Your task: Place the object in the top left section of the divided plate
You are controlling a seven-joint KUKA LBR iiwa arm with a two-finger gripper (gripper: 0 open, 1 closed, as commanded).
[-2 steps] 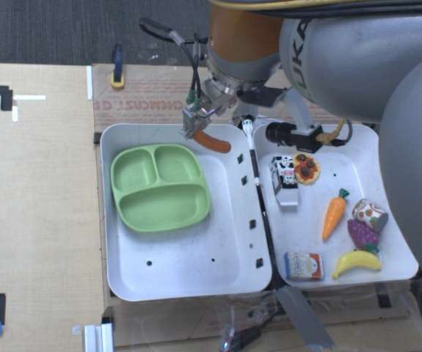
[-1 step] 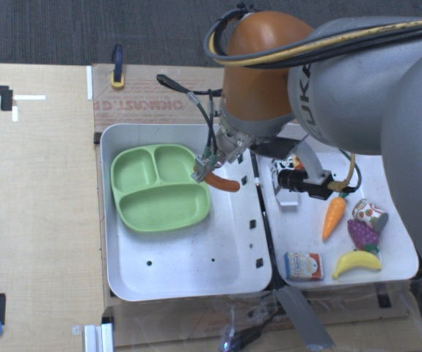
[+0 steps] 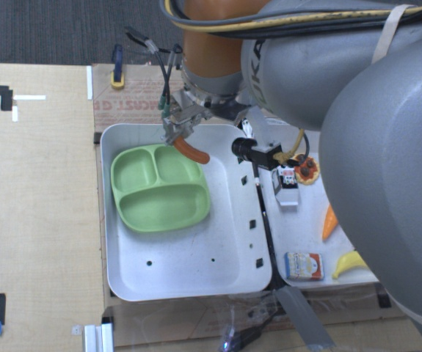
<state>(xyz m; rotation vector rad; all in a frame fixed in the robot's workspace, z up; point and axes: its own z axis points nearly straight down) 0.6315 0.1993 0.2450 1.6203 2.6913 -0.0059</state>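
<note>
Dangling from the gripper (image 3: 176, 132), fingers clamped on one end, a sausage (image 3: 191, 151) hangs over the green divided plate's (image 3: 161, 189) upper right rim, inside the left bin (image 3: 174, 273). Carrot (image 3: 329, 222), banana (image 3: 351, 263) in right bin.

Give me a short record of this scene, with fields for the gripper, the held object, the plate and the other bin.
gripper: gripper above the far edge of the plate, shut on the toy sausage
held object: toy sausage, orange-red, tilted, over the plate's top right rim
plate: green divided plate, three sections, in the left bin
right bin: small carton, toy carrot, toy banana, toy pizza slice
</note>
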